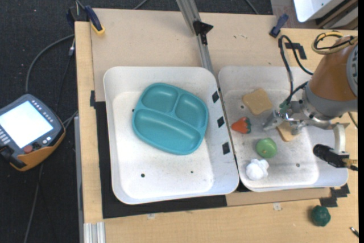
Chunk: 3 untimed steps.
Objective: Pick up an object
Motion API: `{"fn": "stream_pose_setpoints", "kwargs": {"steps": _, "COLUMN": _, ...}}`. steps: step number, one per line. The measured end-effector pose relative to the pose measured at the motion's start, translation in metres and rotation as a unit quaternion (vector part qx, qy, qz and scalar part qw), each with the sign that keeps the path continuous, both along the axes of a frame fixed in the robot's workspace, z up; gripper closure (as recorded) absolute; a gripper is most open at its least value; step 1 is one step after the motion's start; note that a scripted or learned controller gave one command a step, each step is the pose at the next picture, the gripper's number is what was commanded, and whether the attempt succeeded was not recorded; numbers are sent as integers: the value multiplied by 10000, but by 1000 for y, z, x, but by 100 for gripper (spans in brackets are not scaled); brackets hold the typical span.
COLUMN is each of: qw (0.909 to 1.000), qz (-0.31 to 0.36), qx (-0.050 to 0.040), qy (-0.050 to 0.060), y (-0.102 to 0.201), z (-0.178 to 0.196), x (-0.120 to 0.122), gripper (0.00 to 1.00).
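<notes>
The right bin (307,176) holds a tan flat slice (257,101), a small red piece with a green top (241,126), a green round fruit (266,148), a white crumpled lump (257,169) and a tan block (286,132). My gripper (277,120) reaches in from the right and hangs low over the bin's middle. It is just above the tan block and right of the red piece. The arm's orange band (335,79) rises behind it. I cannot make out anything held in the gripper.
The left bin (122,179) carries a teal divided plate (169,118). A dark green ball (320,215) lies on the bench at the front right, outside the bins. A slanted metal pole (187,3) ends between the bins. A handheld screen (25,131) sits far left.
</notes>
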State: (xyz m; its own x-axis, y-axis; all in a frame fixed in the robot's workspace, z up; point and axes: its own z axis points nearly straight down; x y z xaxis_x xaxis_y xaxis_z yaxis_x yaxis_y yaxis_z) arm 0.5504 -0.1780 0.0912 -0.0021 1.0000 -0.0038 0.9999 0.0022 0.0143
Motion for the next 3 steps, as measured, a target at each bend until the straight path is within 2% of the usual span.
{"fn": "stream_pose_setpoints", "kwargs": {"steps": 1, "qw": 10000, "qz": -3, "qx": -27, "qy": -32, "y": -2, "z": 13, "x": 1, "gripper": 100}}
{"fn": "stream_pose_setpoints", "kwargs": {"steps": 2, "qw": 10000, "qz": -8, "qx": 10, "qy": 47, "y": -9, "z": 73, "x": -2, "gripper": 100}}
{"fn": "stream_pose_setpoints", "kwargs": {"steps": 3, "qw": 10000, "qz": -2, "qx": 10, "qy": 43, "y": -10, "z": 117, "x": 3, "gripper": 100}}
